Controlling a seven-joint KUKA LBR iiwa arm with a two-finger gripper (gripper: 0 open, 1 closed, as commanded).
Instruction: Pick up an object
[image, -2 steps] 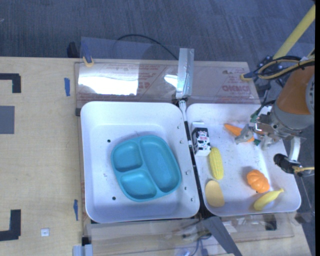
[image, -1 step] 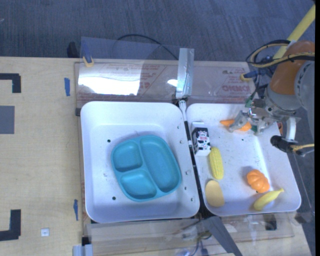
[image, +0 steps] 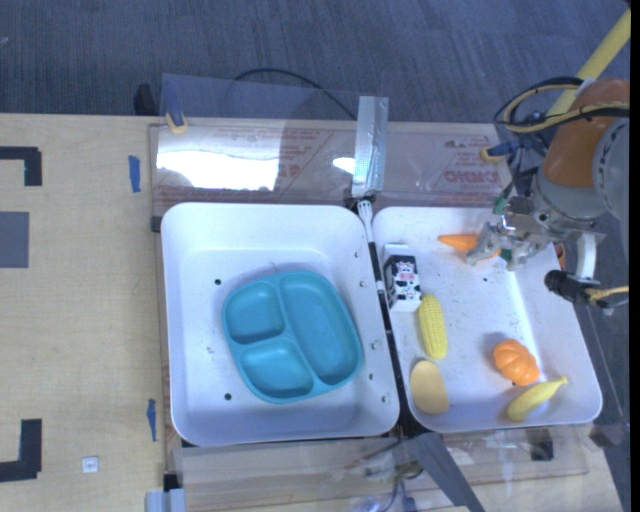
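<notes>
Two shallow white plastic bins sit side by side on the pale wooden bench (image: 70, 330). The left bin (image: 190, 240) holds a turquoise three-compartment plastic plate (image: 290, 335), lying a little toward six o'clock of the bin's centre. The right bin (image: 580, 390) holds the loose toys: a small white carton printed with a black-and-white cow (image: 403, 281) at about ten o'clock, a yellow corn cob (image: 432, 327) just below it, a pale yellow rounded piece (image: 429, 387) at seven o'clock, an orange pumpkin-like toy (image: 514, 361) at four o'clock, and a yellow banana (image: 536, 397) touching it at five o'clock. A small orange carrot (image: 460, 241) lies at twelve o'clock, near the bin's far wall. The grey arm's gripper (image: 503, 245) hangs low just beside the carrot's right end (whether it touches it I cannot tell); how far the pincer is open cannot be made out, nor whether anything sits in it
</notes>
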